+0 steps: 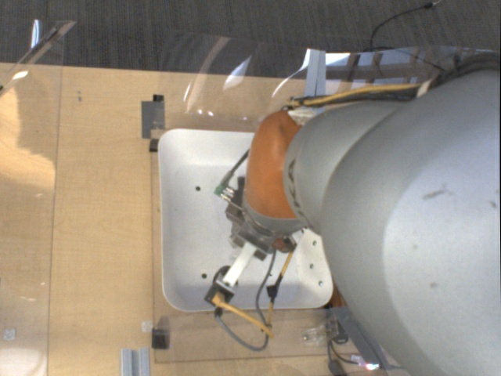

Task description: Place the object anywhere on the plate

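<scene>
— End effector hung over the white bin, about five o'clock of the bin's middle, tucked under the orange band. Spread or pressed together? I couldn't tell; the wrist hid that from above.

— And the object, where was it?

— Couldn't tell that either. The grey arm reached in from three o'clock and covered the right half of the scene, so the object and the plate could both have sat beneath that bulk. Relative to the end effector, I couldn't place it. Directly under it, or off toward three o'clock below the arm, was my best guess.

— So what could have gone wrong from there?

— Plenty, to my eye. With the object's spot unclear, a descent could have closed on air. It could also have clipped the object and shoved it against the bin wall. If something was being carried, a release there looked likely to land on bin floor and not on the plate. And it seemed low over the bin, so a sideways move risked catching the rim beside the worktop.
</scene>
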You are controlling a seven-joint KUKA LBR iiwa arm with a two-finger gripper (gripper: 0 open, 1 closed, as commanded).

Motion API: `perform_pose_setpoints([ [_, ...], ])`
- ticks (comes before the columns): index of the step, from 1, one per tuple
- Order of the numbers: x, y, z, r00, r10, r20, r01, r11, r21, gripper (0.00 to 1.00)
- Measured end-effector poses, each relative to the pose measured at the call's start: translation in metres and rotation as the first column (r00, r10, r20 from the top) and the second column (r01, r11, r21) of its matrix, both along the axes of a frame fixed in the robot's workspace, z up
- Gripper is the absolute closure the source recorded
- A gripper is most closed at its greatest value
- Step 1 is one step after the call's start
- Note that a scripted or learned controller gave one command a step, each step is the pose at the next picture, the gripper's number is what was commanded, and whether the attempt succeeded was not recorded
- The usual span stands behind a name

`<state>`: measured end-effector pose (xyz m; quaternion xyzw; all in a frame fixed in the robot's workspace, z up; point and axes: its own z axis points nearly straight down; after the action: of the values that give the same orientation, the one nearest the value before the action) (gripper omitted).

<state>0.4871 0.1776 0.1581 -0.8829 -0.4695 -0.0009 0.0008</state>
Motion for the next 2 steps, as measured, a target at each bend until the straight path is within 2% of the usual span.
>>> perform_pose_setpoints([
  [1,0.028,0.055,0.025,0.996,-0.089,0.001,0.089,0.996,0.0,1.0],
  [2,0.1,0.058,0.039,0.998,-0.063,0.001,0.063,0.998,-0.001,1.0],
])
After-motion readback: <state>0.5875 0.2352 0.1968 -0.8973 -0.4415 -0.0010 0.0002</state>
